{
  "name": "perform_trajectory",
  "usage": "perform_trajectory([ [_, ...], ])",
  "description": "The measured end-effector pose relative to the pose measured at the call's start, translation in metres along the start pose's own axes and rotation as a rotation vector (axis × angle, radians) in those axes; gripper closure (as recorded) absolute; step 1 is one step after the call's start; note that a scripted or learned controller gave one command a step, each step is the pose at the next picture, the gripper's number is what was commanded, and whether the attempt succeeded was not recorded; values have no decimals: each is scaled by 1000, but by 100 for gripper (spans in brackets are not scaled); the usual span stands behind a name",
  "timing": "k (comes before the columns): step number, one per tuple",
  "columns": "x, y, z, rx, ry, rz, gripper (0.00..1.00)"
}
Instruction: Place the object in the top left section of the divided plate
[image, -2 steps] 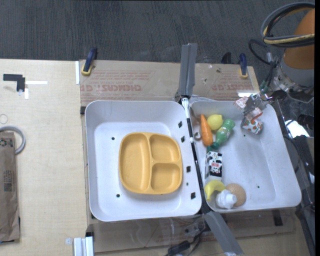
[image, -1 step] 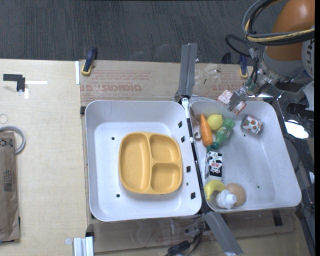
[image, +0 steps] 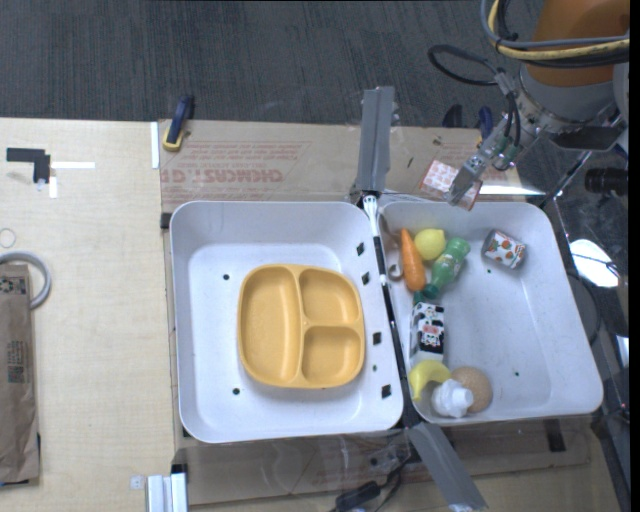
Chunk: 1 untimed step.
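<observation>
The yellow divided plate (image: 301, 327) is lying in the left bin (image: 200, 400), waiting with all its sections bare. The objects to pick from, such as the carrot (image: 411, 260), the lemon (image: 429, 243) and the small can (image: 503, 250), are lying in the right bin (image: 560, 350), so nothing is yet reaching the plate. Farther back, the gripper (image: 470, 185) is hanging above the right bin's far edge, probably getting ready to descend; whether it is released or clenched, one cannot tell.

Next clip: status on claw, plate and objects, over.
Claw above right bin's far rim, nothing visibly held. Yellow divided plastic plate bare in left bin. Orange carrot, other items in right bin.
</observation>
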<state>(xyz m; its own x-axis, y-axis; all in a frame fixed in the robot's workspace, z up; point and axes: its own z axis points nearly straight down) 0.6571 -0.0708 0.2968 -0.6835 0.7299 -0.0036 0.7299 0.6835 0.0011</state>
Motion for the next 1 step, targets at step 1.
perform_trajectory([
  [1,49,38,-81,1,1,-52,100],
])
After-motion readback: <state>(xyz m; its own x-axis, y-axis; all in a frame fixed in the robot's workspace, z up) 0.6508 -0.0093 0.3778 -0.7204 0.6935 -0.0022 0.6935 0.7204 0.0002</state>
